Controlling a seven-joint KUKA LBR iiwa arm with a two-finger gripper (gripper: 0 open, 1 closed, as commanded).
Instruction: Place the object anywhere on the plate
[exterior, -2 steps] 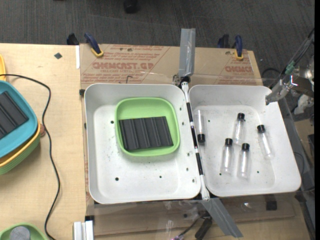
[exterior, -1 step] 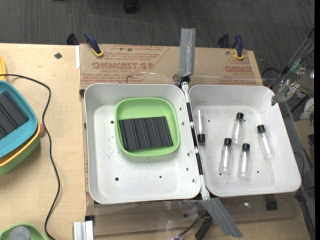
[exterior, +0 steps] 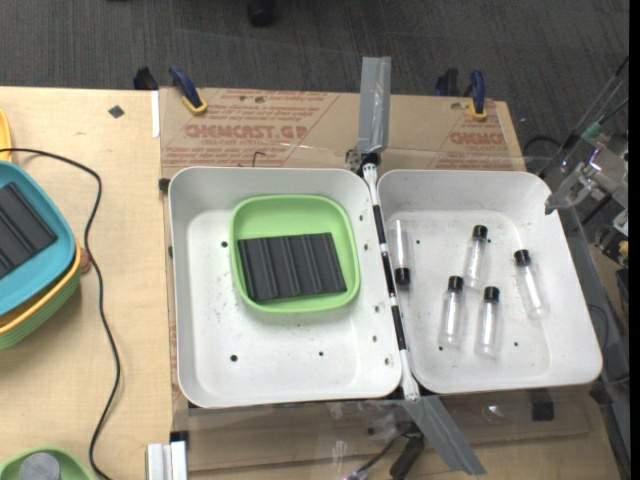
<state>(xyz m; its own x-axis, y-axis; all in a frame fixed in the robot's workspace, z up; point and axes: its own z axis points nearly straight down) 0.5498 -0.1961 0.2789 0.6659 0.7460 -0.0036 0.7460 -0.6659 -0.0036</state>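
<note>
While apart from plate: five vials.

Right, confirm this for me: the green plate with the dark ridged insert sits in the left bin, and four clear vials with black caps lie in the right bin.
Not quite: the count is off. The camera view shows five clear vials with black caps in the right bin, not four. One lies against the bin's left wall. The rest stands: the green plate with the dark ridged insert sits in the left bin.

We see a robotics lab: a pale wooden counter with two shallow white plastic bins, clamped brown cardboard, a loose black cable, and grey office carpet behind.
</note>
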